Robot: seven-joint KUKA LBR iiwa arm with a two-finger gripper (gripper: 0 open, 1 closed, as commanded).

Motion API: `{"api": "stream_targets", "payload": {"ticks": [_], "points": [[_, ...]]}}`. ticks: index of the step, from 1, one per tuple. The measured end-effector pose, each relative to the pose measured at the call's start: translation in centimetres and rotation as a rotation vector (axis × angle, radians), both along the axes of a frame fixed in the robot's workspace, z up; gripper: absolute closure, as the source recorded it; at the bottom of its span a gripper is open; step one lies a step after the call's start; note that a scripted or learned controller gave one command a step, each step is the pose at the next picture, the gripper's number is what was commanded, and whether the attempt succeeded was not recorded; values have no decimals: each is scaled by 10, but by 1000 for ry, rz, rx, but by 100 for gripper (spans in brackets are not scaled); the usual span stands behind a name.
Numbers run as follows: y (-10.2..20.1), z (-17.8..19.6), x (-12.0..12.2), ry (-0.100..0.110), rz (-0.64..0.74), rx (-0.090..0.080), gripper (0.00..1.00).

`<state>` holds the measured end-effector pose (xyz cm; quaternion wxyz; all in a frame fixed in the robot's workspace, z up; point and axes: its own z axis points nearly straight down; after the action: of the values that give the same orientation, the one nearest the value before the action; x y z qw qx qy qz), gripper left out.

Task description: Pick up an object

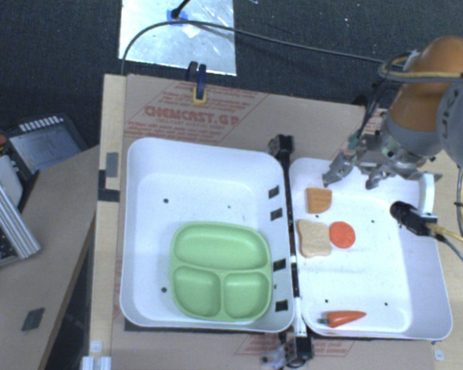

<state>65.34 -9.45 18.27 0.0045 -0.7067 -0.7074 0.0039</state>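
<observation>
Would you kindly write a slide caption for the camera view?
Open gripper hovers above the orange block in the right bin; a green tray sits in the left bin.

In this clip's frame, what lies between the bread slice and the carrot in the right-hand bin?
The camera view shows nothing there: between the bread slice and the carrot runs bare white floor of the right bin. The red disc lies beside the bread, off that line.

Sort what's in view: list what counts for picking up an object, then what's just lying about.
For the job: pincer, open; orange block; bread slice; red disc; carrot; right bin.

Lying about: green tray; left bin.
</observation>
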Motion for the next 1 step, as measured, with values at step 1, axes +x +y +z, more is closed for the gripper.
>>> {"api": "stream_targets", "payload": {"ticks": [1], "points": [[0, 8, 3, -13, 2, -1, 0]]}}
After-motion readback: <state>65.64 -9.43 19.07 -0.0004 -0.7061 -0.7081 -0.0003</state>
